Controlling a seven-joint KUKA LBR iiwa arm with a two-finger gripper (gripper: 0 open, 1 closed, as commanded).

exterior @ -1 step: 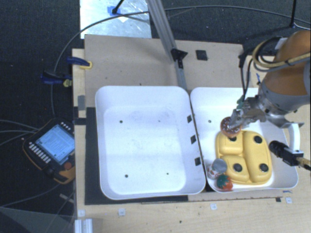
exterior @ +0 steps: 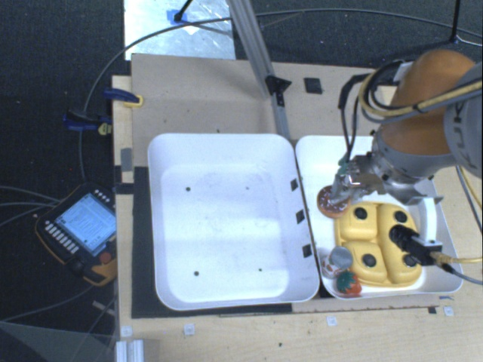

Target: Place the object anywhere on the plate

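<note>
A yellow sectioned plate (exterior: pixel 375 276) lies in the right bin (exterior: pixel 311 157), toward its front. A small round brown and pink object (exterior: pixel 329 202) rests on the bin floor just off the plate's far left corner. My gripper (exterior: pixel 345 187) hangs directly over that object, its tip at the object's upper right edge; whether it touches is unclear. The grey arm with its orange band (exterior: pixel 430 89) reaches in from the right above the plate.
A small grey piece (exterior: pixel 339 258) and a red and green piece (exterior: pixel 346 280) lie left of the plate at the bin's front left corner. A black fitting (exterior: pixel 407 244) on a cable overhangs the plate. The left bin (exterior: pixel 226 217) adjoins.
</note>
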